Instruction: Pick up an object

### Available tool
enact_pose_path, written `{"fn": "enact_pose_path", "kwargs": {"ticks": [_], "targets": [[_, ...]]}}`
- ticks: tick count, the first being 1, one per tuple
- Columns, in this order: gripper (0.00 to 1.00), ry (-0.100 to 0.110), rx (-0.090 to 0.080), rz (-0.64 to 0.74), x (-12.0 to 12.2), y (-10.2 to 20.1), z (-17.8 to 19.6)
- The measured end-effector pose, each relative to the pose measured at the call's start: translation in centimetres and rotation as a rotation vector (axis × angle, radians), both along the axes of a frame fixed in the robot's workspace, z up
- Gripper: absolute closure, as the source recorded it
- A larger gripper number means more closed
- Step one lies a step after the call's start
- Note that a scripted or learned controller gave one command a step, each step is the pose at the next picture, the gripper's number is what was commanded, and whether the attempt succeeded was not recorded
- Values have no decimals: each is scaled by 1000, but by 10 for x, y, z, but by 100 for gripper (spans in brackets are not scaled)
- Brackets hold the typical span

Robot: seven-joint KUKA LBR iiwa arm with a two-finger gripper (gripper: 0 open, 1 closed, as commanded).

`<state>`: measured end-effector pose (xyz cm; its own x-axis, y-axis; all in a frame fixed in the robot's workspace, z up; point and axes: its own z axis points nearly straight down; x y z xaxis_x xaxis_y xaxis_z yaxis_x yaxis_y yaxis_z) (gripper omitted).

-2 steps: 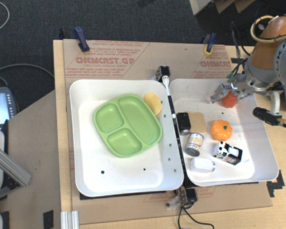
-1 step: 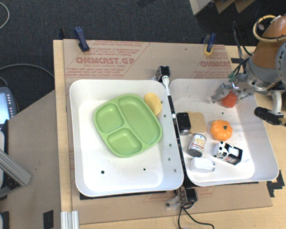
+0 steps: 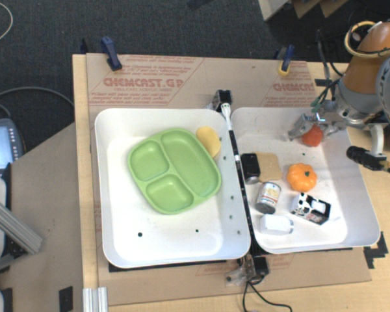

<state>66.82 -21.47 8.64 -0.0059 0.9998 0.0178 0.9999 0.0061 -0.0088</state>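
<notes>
The left bin point(image 3: 110, 174) was mostly taken up by a green divided tray point(image 3: 174, 170) lying at a slant in its middle, with a yellow object point(image 3: 209, 140) touching the tray's far right corner. Bare floor ran along that bin's near edge and left wall. The right bin point(image 3: 357, 207) was more crowded along its left and near parts: a black block point(image 3: 249, 166) just beside a tan card point(image 3: 268, 165), a small can point(image 3: 268, 197), a white item point(image 3: 276, 224) near the front rim, a black-and-white item point(image 3: 311, 208), and an orange pumpkin-like object point(image 3: 301, 176) in the middle. Its far left corner and right side lay open.

The gripper point(image 3: 310, 130) hung over the far part of the right bin, well apart from the pumpkin-like object. A small red object point(image 3: 312, 136) sat right at its tip, apparently between the fingers, so the claw looked clenched on it, though the view was too small to be fully sure. It lay far of the orange object, near the bin's far wall.
</notes>
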Motion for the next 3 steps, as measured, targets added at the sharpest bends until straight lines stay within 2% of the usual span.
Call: {"fn": "enact_pose_path", "kwargs": {"ticks": [3], "targets": [[0,0,0,0,0,0,0]]}}
